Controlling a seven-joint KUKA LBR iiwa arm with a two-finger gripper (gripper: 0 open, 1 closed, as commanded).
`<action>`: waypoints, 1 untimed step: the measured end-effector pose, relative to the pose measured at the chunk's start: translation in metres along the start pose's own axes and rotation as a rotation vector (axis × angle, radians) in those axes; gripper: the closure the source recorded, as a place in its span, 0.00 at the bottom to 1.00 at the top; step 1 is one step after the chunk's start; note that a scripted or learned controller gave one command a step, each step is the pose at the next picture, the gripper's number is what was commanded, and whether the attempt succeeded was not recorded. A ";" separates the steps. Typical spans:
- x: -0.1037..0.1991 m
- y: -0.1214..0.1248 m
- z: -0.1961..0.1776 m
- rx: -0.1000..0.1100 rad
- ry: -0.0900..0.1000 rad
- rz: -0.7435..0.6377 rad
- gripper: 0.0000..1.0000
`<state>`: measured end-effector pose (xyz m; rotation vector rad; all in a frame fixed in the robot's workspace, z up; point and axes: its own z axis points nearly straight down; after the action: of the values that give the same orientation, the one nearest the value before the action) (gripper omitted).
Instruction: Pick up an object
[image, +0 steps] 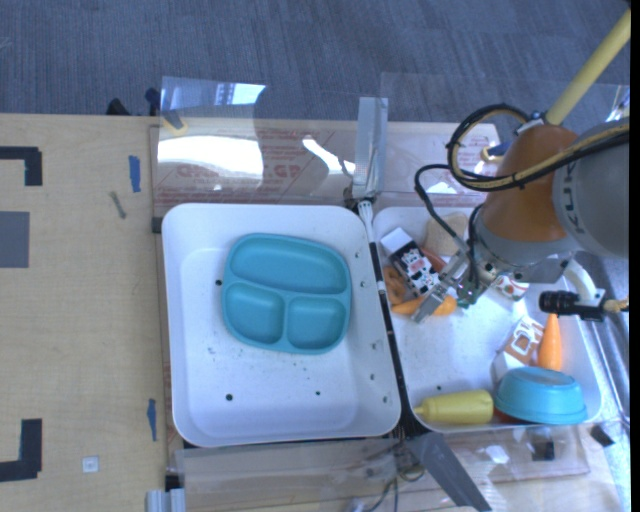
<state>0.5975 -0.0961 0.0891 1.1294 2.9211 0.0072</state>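
Gripper (447, 292) low over right bin (450, 370) clutter; wrist hides finger spread and grasp, cannot tell.

Wooden bench (70, 330), blue tape (134, 172)

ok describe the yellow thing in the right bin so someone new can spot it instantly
Start at the right-hand white bin, then go to its front edge, nearest the camera. The yellow object lies on its side there, long and rounded, just left of the blue bowl. It is the one plain yellow item; the neighbouring carrot-like piece is orange and stands farther back.
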 end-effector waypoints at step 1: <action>-0.009 0.005 0.000 0.002 0.000 0.063 0.00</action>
<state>0.6077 -0.0981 0.0888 1.2218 2.8845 0.0054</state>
